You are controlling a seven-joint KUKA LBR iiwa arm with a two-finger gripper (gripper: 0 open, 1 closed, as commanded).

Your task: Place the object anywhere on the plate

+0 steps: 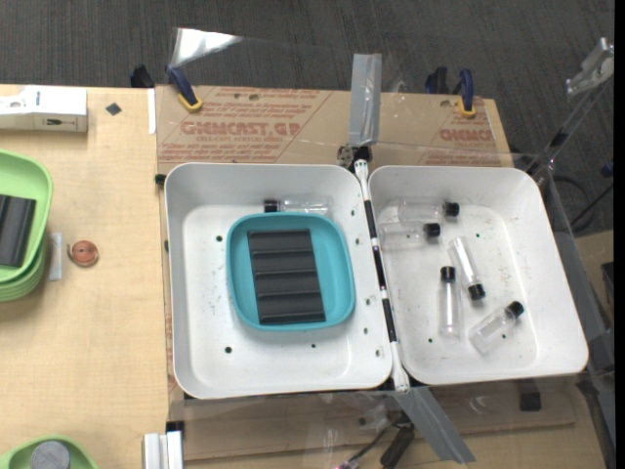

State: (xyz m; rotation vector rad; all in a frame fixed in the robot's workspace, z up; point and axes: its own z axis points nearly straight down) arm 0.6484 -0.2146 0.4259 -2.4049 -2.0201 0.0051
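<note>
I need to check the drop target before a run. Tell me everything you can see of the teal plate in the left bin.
The teal plate is a rounded square with a raised rim, smooth and plastic-looking. It lies flat near the middle of the left bin, on the bin's floor. A dark ribbed insert with four ridges covers its centre. A clear vial with a black cap lies just behind its far edge; whether they touch is unclear.
</note>
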